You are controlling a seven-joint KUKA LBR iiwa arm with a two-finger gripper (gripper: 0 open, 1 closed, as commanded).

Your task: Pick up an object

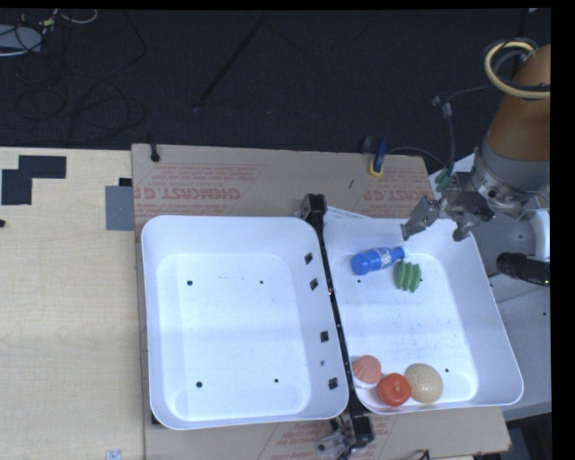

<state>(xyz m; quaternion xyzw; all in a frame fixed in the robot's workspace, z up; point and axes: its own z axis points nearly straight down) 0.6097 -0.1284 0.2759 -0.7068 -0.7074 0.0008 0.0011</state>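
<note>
1. The blue bottle (376, 260) lies in the right bin (467, 305), far side, long axis left-right, cap end right.
2. The tool (437, 222) hangs above the bin's far edge, fingers spread open, holding nothing.

Two white bins sit side by side on a cardboard sheet (269, 184) printed with red lettering: the left bin (229, 314) and the right bin (485, 341). The pale wood worktop (63, 305) carries black patches (31, 175) and a grey patch (118, 207). Cables (54, 27) lie on the dark floor.

Two bins (180, 235) — five objects (377, 260) in one.
</note>
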